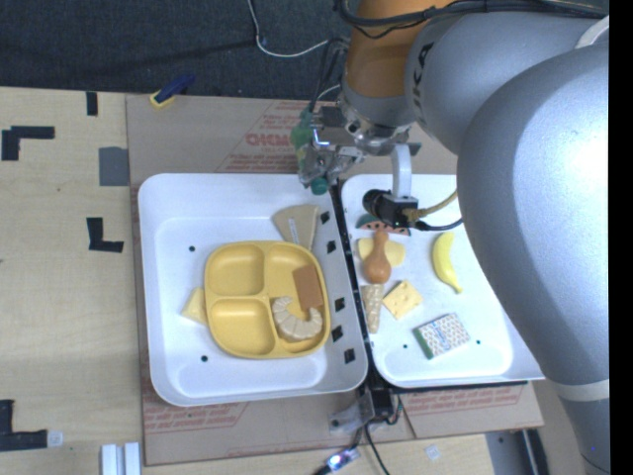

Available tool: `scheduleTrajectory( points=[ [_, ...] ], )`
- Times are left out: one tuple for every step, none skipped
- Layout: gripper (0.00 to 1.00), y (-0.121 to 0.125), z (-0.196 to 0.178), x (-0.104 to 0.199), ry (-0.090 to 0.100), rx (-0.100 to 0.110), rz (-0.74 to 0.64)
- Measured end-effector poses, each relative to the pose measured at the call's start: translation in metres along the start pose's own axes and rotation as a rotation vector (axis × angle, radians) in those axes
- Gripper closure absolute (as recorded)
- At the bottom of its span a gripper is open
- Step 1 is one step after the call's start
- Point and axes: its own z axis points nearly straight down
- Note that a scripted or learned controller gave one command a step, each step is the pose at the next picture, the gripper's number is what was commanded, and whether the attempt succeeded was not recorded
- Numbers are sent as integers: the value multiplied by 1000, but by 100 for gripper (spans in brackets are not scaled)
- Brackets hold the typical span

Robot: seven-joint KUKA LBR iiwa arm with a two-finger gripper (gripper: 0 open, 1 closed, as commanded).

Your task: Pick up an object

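Observation:
My gripper [317,174] hangs over the far rim of the left bin [168,265], close to the divider between the two bins. Just below it a tan wedge [300,223] lies in the left bin. A yellow divided plate [242,295] in that bin carries a brown bar [309,287] and a pale ridged piece [295,321]. In the right bin [495,354] lie a banana [445,261], a brown drumstick [376,255], a cheese wedge [402,300], a cracker [372,308] and a small green-edged box [442,334]. Nothing shows between the fingers.
A yellow slice [192,306] pokes out from under the plate's left side. The large grey arm covers the right bin's far right side. A yellow-and-blue item [173,89] lies on the bench behind the bins.

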Motion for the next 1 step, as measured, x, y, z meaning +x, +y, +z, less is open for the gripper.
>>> scheduleTrajectory(
  points=[
    [100,-12,8,-13,-2,3,3]
  ],
)
